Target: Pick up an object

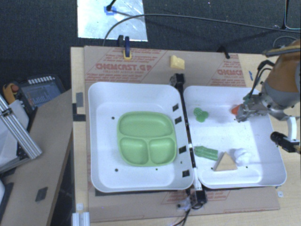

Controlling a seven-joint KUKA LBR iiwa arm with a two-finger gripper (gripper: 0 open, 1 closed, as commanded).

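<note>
The right bin (pixel 263 175) holds a small green lump (pixel 201 114), a long green piece (pixel 206 152), a tan wedge (pixel 225 163) and a white object (pixel 241 157) touching the wedge. A small orange-red object (pixel 234 110) lies by the bin's right wall. My gripper (pixel 242 114) hangs low at the right side of this bin, right beside the orange-red object; whether it touches it is too small to tell. The grey and orange arm (pixel 282 81) reaches in from the right edge.
The left bin (pixel 101 98) holds a green divided plate (pixel 146 138). A yellow block (pixel 177 62) and a yellow clamp (pixel 126 48) sit on the cardboard behind the bins. Black clips (pixel 178 121) line the divide between the bins. A pendant (pixel 40 92) lies at left.
</note>
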